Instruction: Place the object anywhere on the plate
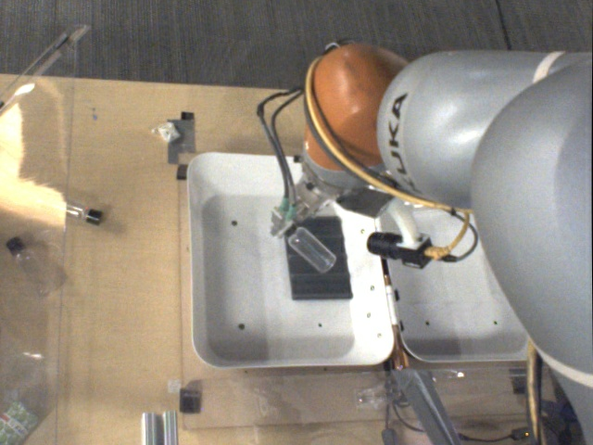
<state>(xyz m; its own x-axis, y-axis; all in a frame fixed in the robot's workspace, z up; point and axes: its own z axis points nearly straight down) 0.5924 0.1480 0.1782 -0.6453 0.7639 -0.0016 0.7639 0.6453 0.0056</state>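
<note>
A black ribbed rectangular plate (322, 281) lies in the left white bin (232, 286), towards its right side. A small clear plastic tube-like object (311, 249) lies tilted over the plate's upper left part. My gripper (284, 219) hangs just above and to the left of the object's upper end, close to it or touching it; I cannot make out which. The arm's orange band (347, 86) and grey body cover the upper right of the view.
The right white bin (454, 332) is mostly hidden under the arm. A black cable with a yellow wire (408, 247) hangs off the wrist over the divide between the bins. Small black parts (93, 216) lie on the wooden bench to the left.
</note>
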